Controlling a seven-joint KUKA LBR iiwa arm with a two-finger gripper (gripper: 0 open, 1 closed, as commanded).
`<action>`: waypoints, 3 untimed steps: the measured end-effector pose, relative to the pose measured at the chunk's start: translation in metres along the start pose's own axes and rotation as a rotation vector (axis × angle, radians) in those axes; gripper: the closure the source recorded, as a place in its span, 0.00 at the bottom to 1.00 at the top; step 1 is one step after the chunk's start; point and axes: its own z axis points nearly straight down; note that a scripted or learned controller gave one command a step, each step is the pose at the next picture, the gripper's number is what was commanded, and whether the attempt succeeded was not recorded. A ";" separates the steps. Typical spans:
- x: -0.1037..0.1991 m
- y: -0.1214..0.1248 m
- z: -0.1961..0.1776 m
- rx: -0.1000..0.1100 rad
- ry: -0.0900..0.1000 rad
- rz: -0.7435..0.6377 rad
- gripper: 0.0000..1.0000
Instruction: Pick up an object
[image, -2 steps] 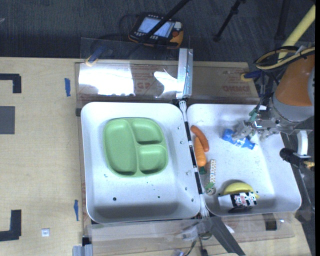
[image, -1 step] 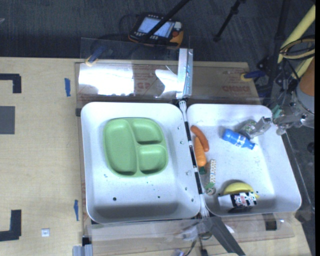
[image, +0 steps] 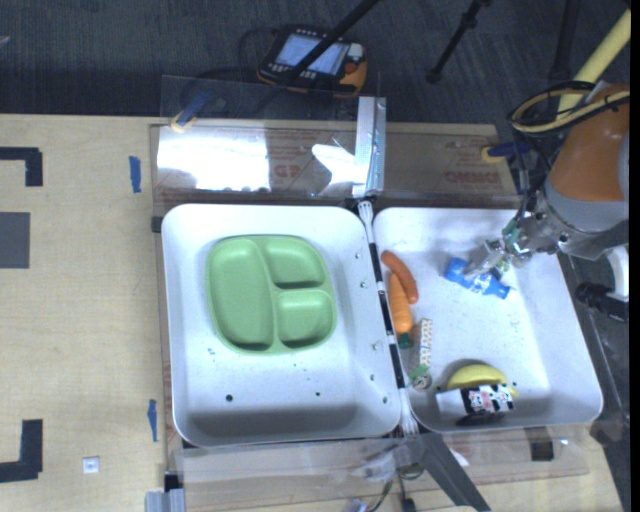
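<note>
- The claw (image: 505, 248) is seen low in the right bin (image: 560, 330), just beside a blue object (image: 476, 275); its state cannot be told.
- A carrot (image: 400, 292) lies along the left wall.
- A banana (image: 474, 375) is set against a black-and-white toy (image: 488, 399) at the near wall.
- A green divided plate (image: 270, 292) is held in the left bin (image: 190, 330).

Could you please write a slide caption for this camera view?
The gripper hovers by a blue object in the right bin; a green tray lies in the left bin.

Left bin (image: 190, 240): divided tray (image: 270, 292) at centre. Right bin (image: 560, 330): carrot (image: 401, 292) along left edge, banana (image: 474, 375) near front edge.
</note>
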 end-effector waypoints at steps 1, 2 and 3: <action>-0.028 -0.016 0.058 -0.002 -0.001 -0.096 0.00; 0.013 0.044 0.007 -0.001 -0.001 -0.096 0.00; 0.008 0.058 0.042 -0.003 -0.002 -0.123 0.00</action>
